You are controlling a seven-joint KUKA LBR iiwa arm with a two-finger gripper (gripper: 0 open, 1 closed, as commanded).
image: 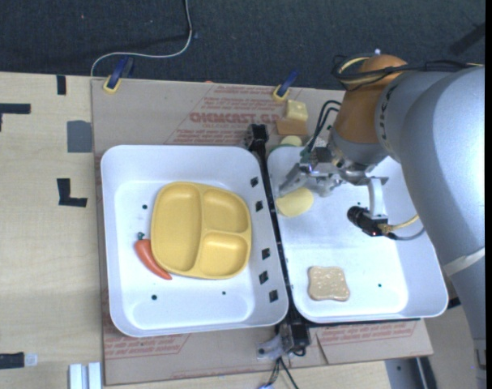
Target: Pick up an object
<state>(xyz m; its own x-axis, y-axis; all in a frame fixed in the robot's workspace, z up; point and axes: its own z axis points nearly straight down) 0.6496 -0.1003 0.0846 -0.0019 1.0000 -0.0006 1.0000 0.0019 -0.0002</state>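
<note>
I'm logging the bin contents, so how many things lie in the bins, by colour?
Yellow: 2, the plate and a round piece under the gripper
Orange: 1, the carrot
Tan: 1, the toast
Total: 4

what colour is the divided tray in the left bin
Yellow. The divided tray shows clearly in the camera view, lying in the left bin.
</note>
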